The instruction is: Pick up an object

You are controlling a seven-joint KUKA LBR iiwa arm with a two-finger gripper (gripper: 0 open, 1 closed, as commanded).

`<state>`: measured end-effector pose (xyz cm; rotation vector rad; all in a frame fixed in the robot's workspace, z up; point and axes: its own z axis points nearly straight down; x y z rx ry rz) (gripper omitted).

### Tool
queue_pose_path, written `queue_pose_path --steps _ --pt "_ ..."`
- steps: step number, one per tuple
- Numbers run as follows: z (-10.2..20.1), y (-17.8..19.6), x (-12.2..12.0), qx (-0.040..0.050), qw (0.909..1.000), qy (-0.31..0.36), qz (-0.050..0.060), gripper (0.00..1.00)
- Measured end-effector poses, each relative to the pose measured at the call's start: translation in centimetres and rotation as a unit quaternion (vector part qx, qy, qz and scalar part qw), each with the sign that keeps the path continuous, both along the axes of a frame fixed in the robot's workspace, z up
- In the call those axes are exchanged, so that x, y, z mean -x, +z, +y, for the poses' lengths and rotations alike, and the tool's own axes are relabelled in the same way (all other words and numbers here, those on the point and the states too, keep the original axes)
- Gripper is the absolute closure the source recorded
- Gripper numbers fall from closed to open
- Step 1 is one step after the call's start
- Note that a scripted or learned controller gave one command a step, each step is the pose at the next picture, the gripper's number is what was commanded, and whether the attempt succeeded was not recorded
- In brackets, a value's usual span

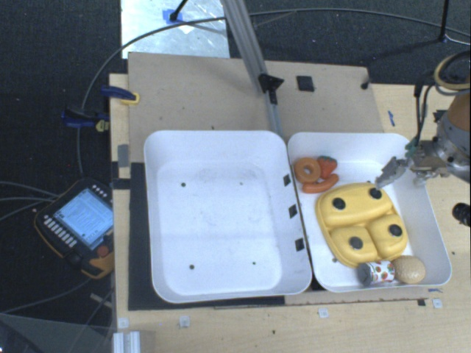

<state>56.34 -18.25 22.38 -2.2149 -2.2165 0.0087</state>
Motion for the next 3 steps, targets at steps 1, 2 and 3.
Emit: queue_pose_path --steps 1,2,3 --pt "0.0 0.7 -0.3 0.0013 1.0 0.002 -0.006 0.0" --pt "0.6 -5.4 -0.6 0.0006 1.0 0.001 -0.004 0.0" --pt "1.4 -10.3 0.1 0.0005 1.0 0.001 -0.004 0.0"
